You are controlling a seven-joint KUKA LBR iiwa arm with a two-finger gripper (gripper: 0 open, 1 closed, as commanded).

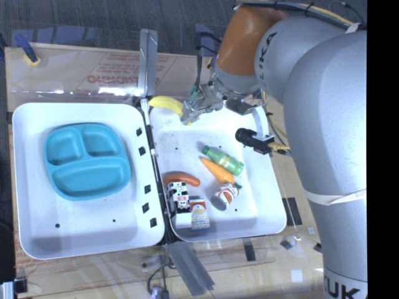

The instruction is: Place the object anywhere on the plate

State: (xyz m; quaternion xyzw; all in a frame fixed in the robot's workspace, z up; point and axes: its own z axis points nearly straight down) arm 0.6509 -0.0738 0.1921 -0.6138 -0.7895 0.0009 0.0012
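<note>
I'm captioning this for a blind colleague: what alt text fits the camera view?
A grey arm's gripper hovers at the banana on the right bin's far rim. That bin also holds a carrot, green bottle and sausage; the left bin holds a blue plate.

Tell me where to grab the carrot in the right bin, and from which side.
Grip the carrot around its thicker middle, coming straight down from above with the jaws across its width. It lies flat and diagonal on the right bin floor. The green bottle lies close alongside, so that gap looks tight.
</note>
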